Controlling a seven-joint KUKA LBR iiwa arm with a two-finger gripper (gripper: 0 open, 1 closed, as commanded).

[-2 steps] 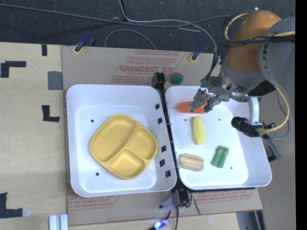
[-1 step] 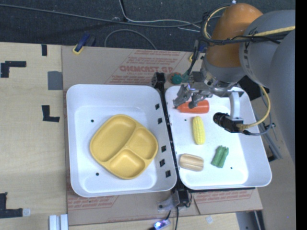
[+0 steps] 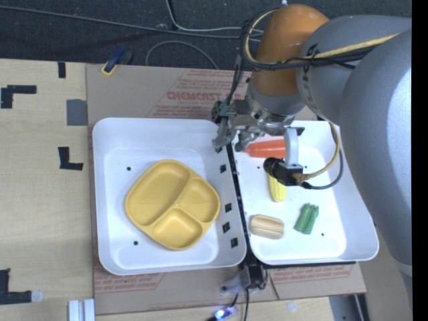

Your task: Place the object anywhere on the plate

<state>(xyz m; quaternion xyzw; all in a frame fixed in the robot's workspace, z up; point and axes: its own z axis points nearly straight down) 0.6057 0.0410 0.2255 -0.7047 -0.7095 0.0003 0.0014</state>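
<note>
Orange carrot (image 3: 266, 147), probably the object to move, lies crosswise in the right-hand bin (image 3: 348, 239), just right of the gripper (image 3: 231, 132). Whether the gripper is spread or closed cannot be told. The yellow plate (image 3: 172, 204) sits down-left.

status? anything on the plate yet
Done: nothing; the plate holds no object. In hand: the hand hangs at the bins' divider beside the carrot; I can't see it gripping anything. Left: carrot, corn, bun and green piece all lie in the right bin, so pick, carry and place remain.
</note>
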